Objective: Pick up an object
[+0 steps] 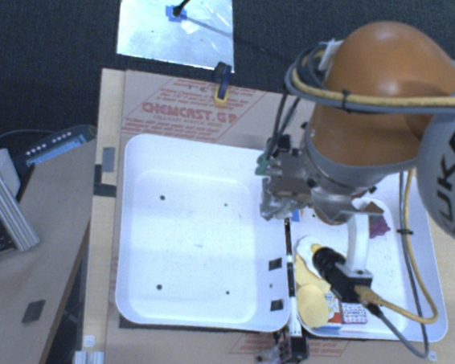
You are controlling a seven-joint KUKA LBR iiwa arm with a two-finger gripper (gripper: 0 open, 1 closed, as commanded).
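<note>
From my seat the tool (281, 192) hangs over the seam between the bins, jaw state I cannot tell, while the yellow piece (311, 297) lies toward the surface's near edge in the right bin (428, 307), long axis running near-to-far.

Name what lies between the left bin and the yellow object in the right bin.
In the camera view, the two bins' adjoining rims with small black clips separate the left bin from the yellow object.

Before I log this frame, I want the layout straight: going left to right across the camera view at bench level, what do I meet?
Grey ramp beside the bench → left white bin → yellow object at the right bin's near-left corner → purple object in the right bin.
</note>
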